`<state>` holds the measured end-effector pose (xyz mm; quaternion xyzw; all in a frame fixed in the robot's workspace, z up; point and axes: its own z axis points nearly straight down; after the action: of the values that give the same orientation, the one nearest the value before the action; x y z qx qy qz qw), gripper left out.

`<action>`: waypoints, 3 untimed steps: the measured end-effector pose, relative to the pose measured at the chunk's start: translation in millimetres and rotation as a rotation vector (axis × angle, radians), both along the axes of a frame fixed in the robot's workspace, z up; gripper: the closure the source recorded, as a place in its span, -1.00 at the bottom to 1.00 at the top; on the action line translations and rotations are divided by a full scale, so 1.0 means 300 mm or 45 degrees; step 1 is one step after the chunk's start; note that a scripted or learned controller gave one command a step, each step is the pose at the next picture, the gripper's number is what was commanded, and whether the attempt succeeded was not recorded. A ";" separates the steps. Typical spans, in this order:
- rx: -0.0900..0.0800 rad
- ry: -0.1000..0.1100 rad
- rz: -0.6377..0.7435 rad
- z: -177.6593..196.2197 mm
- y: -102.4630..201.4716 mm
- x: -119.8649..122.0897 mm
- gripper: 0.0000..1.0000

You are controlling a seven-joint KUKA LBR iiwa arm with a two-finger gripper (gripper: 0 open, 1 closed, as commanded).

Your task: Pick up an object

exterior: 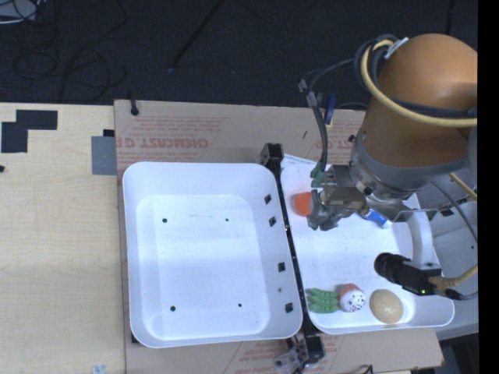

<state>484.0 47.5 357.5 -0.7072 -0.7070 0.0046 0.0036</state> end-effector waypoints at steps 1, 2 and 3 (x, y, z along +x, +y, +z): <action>0.000 0.004 0.002 0.030 -0.005 0.001 1.00; -0.001 0.010 0.006 0.060 -0.010 0.002 1.00; -0.002 0.014 0.011 0.089 -0.014 0.002 1.00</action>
<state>484.5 43.3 384.3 -0.7040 -0.7101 0.0091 0.0070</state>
